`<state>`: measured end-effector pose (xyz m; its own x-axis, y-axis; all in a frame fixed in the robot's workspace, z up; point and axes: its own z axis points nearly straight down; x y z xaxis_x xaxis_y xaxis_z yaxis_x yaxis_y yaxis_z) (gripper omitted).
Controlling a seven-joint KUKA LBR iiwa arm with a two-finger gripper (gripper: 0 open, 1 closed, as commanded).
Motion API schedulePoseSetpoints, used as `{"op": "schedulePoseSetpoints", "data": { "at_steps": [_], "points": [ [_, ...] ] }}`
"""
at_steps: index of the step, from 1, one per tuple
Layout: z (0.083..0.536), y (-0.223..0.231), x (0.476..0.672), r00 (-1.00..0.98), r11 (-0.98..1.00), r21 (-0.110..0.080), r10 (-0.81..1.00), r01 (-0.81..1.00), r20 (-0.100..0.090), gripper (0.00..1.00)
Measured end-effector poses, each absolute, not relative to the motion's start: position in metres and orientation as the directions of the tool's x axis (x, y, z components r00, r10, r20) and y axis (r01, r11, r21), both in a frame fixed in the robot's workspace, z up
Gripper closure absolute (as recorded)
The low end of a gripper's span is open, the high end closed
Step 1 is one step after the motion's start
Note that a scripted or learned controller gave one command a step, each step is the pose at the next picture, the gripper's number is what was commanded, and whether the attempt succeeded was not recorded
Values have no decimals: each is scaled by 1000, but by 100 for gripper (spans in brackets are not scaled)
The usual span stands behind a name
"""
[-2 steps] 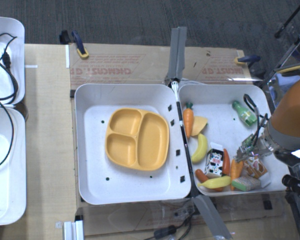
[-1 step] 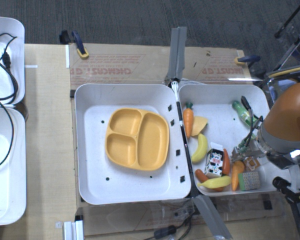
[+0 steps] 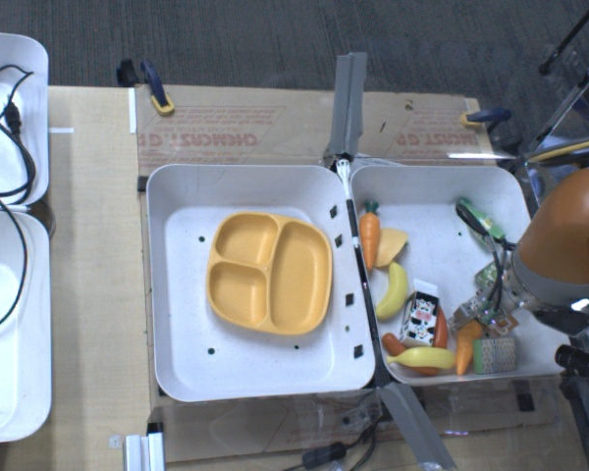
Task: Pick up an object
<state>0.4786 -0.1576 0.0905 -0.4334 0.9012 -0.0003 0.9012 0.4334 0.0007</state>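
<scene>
I take the small box (image 3: pixel 495 354) under the arm as the thing nearest the claw (image 3: pixel 486 307): a squat, greenish-grey carton with flat faces, lying in the right bin (image 3: pixel 442 189) at its near right corner, its long axis running roughly along the bin's near edge. Just to its left an orange carrot (image 3: pixel 464 346) stands almost on end in my view, its long axis pointing from the near edge toward the far one, touching or very nearly touching the box.

The claw hangs just above these two, a cluster of metal and small coloured parts at the end of the grey arm with its orange band (image 3: pixel 567 229). I cannot tell how it is set, nor whether anything is caught in it.

Further left along the near edge lies a smooth yellow banana (image 3: pixel 419 358), lengthwise to that edge, with a black-and-white cow-patterned milk carton (image 3: pixel 421 319) above it. A second banana (image 3: pixel 394 291) curves along the bin's left wall, beside a pale wedge (image 3: pixel 390 246) and another carrot (image 3: pixel 369 235) pointing its green top at the far edge. A green, glossy item (image 3: pixel 479 221) lies aslant near the far right corner.

The left bin (image 3: pixel 177 361) holds a matte yellow plastic tray (image 3: pixel 271 273) with three compartments, rounded at the corners. Both bins sit on the brown cardboard-covered worktop (image 3: pixel 236 126).
</scene>
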Motion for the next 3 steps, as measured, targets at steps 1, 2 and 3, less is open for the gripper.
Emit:
{"op": "schedulePoseSetpoints", "data": {
  "at_steps": [1, 2, 3],
  "points": [
    [98, -158, 479, -430, 430, 0, 903, 903, 2, 100],
    [200, -96, 479, -352, 352, -3, 936, 936, 1, 100],
    [200, -96, 479, -351, 351, -3, 936, 936, 1, 0]
  ]
}}
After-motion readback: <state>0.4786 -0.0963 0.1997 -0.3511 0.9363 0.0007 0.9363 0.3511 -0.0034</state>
